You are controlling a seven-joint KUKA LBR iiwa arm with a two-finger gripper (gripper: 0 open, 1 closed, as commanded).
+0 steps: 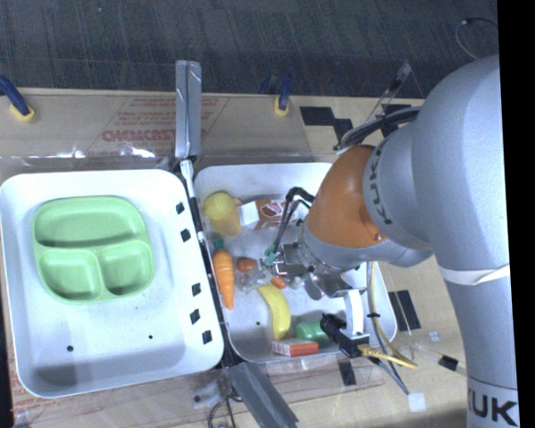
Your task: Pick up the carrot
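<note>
Much of what you would want to check is covered: the grey arm (444, 172) with its orange band (343, 205) comes in from the right of the frame and spreads over the right half of the right bin (248, 178), so the bin's far wall and whatever lies under the wrist are hidden from you. The gripper (283, 261) sits near the middle of that bin amid dark cables and metal parts, and you cannot tell from this slant how it is set. Small items around it are hard to read: a little red-orange piece (245, 264) just left of it and a brown-and-white packet (269, 210) above it. The carrot (224, 278) is plain to see, though. It is orange, tapered, lying lengthwise along the left wall of the right bin, its thicker end toward the top of the frame and its tip pointing down. It lies apart from the gripper, below a yellow lemon (220, 208) and left of a banana (277, 311). The left bin (20, 266) holds a green divided tray (92, 245).
</note>
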